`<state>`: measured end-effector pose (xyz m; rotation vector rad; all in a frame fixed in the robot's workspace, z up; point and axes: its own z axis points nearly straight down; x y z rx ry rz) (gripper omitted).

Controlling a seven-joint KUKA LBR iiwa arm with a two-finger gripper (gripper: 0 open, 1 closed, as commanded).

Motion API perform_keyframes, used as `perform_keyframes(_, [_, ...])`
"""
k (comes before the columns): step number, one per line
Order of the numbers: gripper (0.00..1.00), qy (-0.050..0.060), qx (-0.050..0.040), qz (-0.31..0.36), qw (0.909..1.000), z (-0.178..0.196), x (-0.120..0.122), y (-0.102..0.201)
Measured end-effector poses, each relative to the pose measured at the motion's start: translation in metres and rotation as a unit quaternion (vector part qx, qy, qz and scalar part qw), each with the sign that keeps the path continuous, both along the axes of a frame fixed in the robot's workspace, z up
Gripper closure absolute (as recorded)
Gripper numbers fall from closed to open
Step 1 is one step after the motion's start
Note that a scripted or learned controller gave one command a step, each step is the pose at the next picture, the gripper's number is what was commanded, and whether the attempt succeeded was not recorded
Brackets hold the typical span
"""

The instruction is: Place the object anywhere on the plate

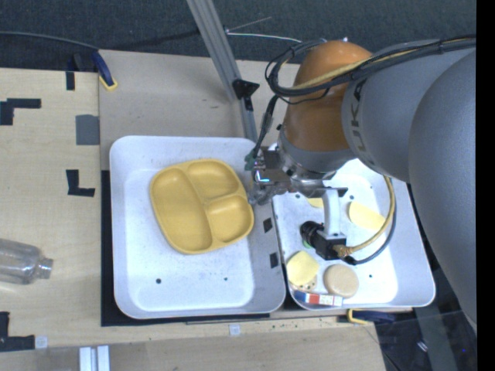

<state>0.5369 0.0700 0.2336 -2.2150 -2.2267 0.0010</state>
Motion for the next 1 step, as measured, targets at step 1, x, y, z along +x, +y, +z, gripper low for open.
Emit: perform_keyframes(1, [1.00, 0.001, -0.0015, -0.004, 1.0000, -0.0074, -0.0131, -0.0462])
